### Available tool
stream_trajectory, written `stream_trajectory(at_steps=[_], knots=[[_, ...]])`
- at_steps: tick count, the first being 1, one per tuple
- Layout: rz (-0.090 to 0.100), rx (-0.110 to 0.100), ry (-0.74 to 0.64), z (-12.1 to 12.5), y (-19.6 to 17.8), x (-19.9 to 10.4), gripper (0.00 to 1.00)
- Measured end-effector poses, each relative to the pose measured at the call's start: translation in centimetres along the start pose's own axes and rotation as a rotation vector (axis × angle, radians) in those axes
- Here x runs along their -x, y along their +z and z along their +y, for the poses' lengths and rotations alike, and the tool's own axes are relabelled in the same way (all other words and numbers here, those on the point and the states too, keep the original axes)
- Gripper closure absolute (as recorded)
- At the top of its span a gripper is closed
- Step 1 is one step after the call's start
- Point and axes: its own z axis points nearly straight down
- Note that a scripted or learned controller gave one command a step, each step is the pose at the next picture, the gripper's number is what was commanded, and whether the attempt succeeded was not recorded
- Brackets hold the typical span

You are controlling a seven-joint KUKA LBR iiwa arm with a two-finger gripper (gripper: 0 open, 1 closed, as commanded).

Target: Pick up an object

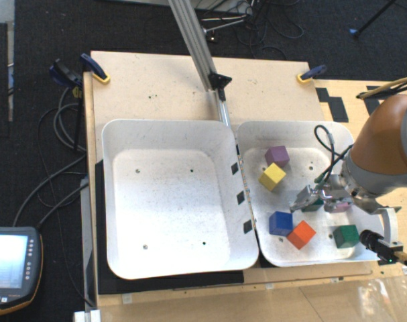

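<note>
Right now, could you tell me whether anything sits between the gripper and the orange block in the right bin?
Nothing visible does. The gripper hovers just above and right of the orange block, with bare bin floor between them. The blue block touches the orange one's left side, away from the gripper.

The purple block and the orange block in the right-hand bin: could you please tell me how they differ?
The purple block is purple and lies toward the far side of the right bin, next to the yellow block. The orange block is orange and lies toward the near side, beside the blue block and closer to the gripper. Both look like similar-sized cubes, resting free on the bin floor.
</note>
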Motion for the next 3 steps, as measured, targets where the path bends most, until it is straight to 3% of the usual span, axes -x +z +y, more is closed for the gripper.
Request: stream_trajectory(at_steps=[1, 2, 3], knots=[[-0.003, 0.012, 0.003, 0.2, 4.9, 0.0, 0.0], [-0.004, 0.014, 0.0, 0.3, 3.7, 0.0, 1.0], [-0.004, 0.012, -0.003, 0.6, -1.7, 1.1, 1.0]])
